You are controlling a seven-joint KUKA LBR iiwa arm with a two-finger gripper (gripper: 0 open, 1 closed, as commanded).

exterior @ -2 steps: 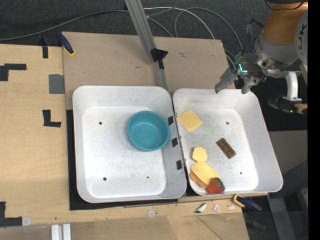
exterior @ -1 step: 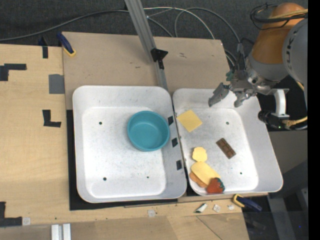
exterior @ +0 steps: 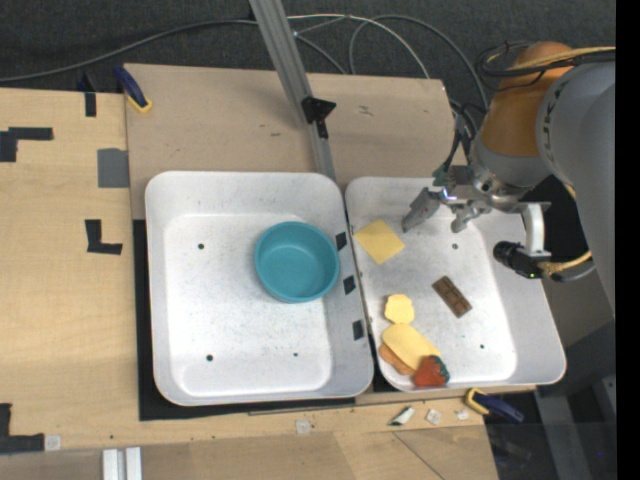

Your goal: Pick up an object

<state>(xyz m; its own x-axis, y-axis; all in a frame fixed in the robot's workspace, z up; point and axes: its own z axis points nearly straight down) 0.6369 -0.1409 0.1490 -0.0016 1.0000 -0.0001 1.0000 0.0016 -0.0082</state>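
Observation:
My gripper point(exterior: 440, 214) hangs over the upper part of the right bin point(exterior: 520, 358), its two grey fingers spread apart with nothing between them. A pale yellow cheese slice point(exterior: 379, 241) lies just left of and below the fingers. Further down rest a brown chocolate bar point(exterior: 451, 295), a small yellow round piece point(exterior: 399, 309), a yellow-and-orange hot dog bun point(exterior: 408, 348) and a red strawberry point(exterior: 431, 372). A teal bowl point(exterior: 295, 260) sits in the left bin point(exterior: 190, 368).
A slanted metal pole point(exterior: 290, 63) rises behind the bins. Cables point(exterior: 380, 28) trail across the back of the bench. Blue-and-yellow clamps point(exterior: 133, 88) grip the board's corners. The arm's orange band point(exterior: 520, 108) stands at the right.

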